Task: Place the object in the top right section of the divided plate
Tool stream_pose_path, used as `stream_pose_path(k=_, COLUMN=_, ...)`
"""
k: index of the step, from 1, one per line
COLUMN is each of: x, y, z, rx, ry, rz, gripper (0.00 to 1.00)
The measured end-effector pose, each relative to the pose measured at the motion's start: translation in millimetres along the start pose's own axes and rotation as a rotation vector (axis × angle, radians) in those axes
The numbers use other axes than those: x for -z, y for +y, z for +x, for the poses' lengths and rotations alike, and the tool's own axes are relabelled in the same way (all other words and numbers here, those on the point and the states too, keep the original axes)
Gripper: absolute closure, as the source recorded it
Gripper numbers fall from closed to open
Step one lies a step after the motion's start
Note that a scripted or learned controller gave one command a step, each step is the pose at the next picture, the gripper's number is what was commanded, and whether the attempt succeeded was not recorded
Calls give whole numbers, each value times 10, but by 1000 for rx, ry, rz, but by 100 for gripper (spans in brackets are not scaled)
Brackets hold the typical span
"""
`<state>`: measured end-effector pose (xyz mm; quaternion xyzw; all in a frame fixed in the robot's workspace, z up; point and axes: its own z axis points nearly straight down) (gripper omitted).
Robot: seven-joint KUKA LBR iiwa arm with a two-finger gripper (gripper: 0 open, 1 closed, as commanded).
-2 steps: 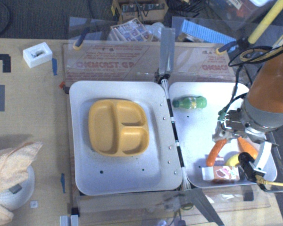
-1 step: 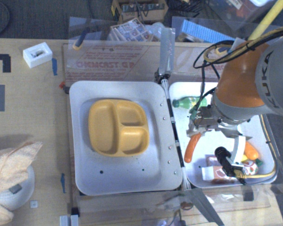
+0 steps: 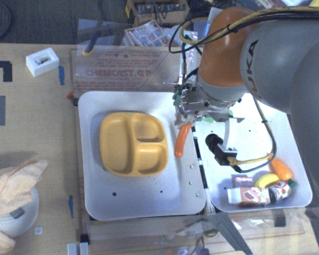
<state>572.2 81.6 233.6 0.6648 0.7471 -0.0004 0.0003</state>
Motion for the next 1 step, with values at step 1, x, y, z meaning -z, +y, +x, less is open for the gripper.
stream_pose_path(k=1, x=0, y=0, z=1, rx=0, ry=0, rz=0, gripper=0)
